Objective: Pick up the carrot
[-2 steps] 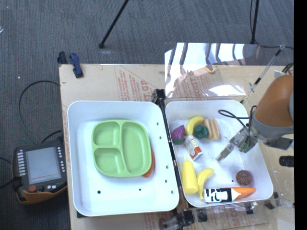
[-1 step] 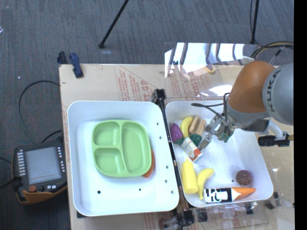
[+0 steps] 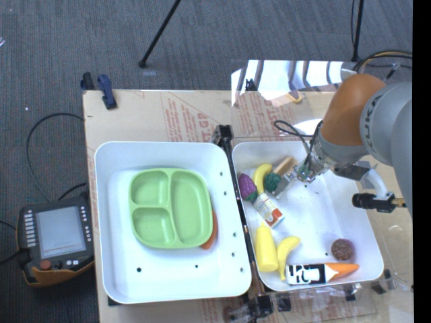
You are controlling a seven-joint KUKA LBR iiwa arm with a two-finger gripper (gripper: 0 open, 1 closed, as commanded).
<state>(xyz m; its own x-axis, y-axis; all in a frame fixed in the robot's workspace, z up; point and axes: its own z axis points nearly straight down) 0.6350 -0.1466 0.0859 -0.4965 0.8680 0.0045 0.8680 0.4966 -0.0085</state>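
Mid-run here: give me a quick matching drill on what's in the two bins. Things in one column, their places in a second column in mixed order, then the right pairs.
Things:
1. green divided plate
2. carrot
3. purple eggplant
4. brown ball

Places:
A. right bin, by its left wall, upper part
B. near edge of the right bin, beside a black-and-white item
C. middle of the left bin
D. right bin, lower right, just above the carrot

Pairs: 1-C, 2-B, 3-A, 4-D
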